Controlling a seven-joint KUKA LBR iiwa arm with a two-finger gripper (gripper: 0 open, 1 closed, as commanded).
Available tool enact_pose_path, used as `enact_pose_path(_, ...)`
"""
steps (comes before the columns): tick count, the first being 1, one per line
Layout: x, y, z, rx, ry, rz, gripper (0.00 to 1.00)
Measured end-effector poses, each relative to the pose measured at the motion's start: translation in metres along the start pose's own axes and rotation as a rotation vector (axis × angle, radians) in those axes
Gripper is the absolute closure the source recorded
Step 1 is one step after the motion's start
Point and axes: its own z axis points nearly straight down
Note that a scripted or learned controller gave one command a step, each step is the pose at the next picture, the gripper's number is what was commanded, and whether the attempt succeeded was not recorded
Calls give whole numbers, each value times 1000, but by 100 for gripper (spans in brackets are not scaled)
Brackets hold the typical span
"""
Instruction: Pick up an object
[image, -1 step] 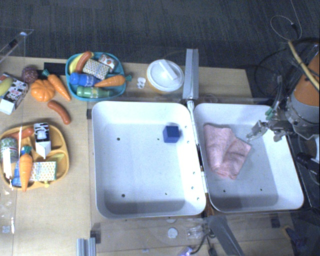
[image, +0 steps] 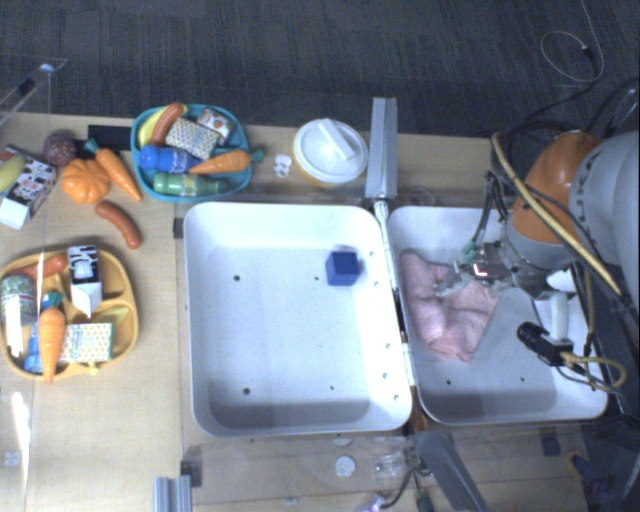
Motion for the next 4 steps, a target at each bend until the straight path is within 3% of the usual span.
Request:
enact_pose_path(1, -48, -11, 6, -5, -2, -70, 0)
enact_pose_path(2, 25, -40, 5, -8, 0, -100, 0)
enact_pose_path(3, 25, -37, -7, -16, -2, -101, 100)
enact_pose_path(4, 32, 9, -147, 5, 0, -56, 100)
